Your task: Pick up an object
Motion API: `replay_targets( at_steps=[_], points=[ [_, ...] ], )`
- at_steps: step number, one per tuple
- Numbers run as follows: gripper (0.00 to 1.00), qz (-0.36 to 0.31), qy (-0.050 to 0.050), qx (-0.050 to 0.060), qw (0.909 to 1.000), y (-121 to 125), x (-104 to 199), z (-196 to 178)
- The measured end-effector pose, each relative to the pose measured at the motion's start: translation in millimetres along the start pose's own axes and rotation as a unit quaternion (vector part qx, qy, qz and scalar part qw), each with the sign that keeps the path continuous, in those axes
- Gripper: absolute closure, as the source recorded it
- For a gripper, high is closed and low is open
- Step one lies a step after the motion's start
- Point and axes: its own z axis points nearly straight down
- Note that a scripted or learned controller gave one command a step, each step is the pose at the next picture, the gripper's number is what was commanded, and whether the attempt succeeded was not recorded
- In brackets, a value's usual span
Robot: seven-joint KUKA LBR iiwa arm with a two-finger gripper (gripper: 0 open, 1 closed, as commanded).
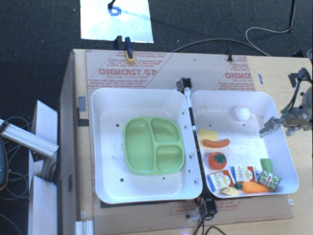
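Claw (272,125), grip state not discernible, sits at right bin's (279,112) far-right rim; nearest object, white egg (241,113), lies left of it, slightly farther back.

A single fixed camera looks down at a slant from above the tabletop (161,65), far enough back to take in both white bins (105,102) whole, dark floor (39,28) toward 12 o'clock, and the arm (298,114) entering from 3 o'clock.
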Motion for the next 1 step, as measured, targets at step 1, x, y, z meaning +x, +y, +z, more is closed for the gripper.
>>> replay_targets(
  at_steps=[1],
  points=[
    [0.00, -0.002, 0.002, 0.002, 1.0000, 14.9, 69.9, 134.6]
  ],
)
